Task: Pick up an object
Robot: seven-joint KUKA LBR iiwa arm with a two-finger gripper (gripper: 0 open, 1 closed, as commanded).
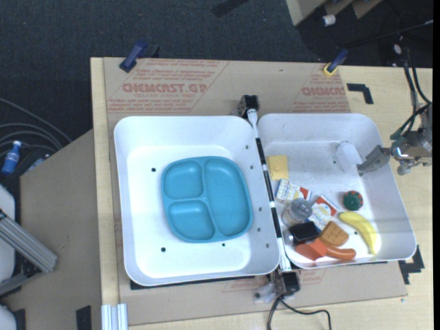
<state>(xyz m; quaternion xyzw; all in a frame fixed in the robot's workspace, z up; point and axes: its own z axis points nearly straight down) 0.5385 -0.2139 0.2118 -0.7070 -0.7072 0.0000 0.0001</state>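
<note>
The right white bin point(323, 126) holds a pile of small objects toward its front. Among them are a yellow block point(278, 167), a printed packet point(287, 191), a black piece point(303, 232), an orange waffle-like piece point(334, 234), a red sausage point(328, 254), a banana point(362, 228) and a small green and red ball point(353, 199). A pale translucent item point(344, 154) lies near the back of that bin. My gripper point(377, 159) reaches in over the bin's right rim, above and right of the ball, touching none of the objects.
The left white bin point(137, 143) carries a blue divided plate point(205, 198). A black hinge strip point(265, 177) runs between the bins. Blue point(133, 57) and yellow point(335, 63) clamps sit on the brown board's far edge. Cables hang at the right.
</note>
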